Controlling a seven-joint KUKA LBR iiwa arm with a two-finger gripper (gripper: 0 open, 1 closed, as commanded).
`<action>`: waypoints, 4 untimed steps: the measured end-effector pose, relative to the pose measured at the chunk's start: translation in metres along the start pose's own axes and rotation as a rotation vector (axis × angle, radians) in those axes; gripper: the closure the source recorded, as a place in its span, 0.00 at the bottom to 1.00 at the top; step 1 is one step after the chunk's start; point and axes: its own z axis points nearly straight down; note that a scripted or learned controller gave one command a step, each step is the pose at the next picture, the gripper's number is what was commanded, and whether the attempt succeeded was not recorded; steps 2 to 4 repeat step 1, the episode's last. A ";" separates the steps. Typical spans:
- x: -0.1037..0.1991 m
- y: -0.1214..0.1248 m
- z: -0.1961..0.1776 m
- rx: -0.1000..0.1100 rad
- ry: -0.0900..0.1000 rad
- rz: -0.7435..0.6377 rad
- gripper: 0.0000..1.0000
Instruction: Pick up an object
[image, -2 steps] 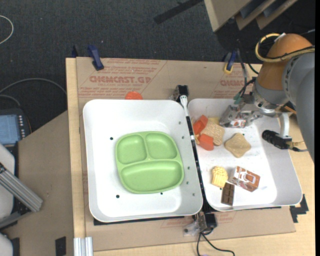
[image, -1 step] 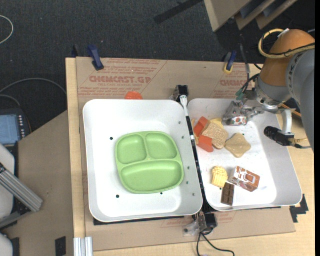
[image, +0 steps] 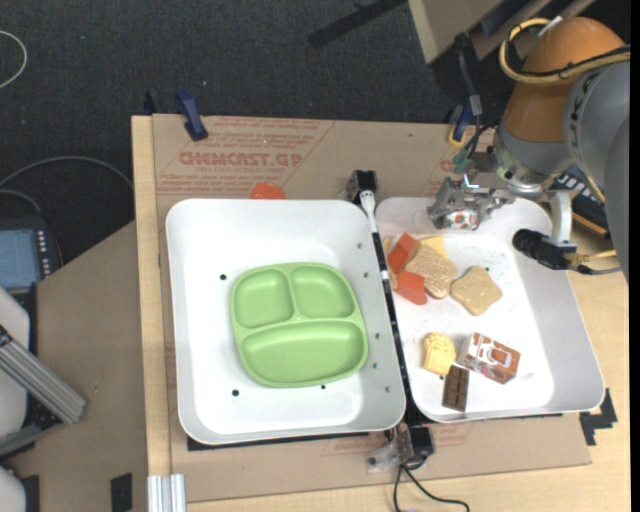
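The gripper (image: 462, 208) is hovering over the right bin's (image: 560, 330) far edge, its tip blurring into clutter.

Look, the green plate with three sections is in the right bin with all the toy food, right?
Not quite. The green plate with three sections sits in the left bin, by itself. The toy food, such as the bread slice and the chocolate bar, lies in the right bin. The camera view shows this.
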 end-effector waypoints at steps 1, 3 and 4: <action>0.066 -0.092 -0.023 0.013 0.004 0.000 1.00; 0.066 -0.092 -0.023 0.013 0.004 0.000 1.00; 0.066 -0.092 -0.023 0.013 0.004 0.000 1.00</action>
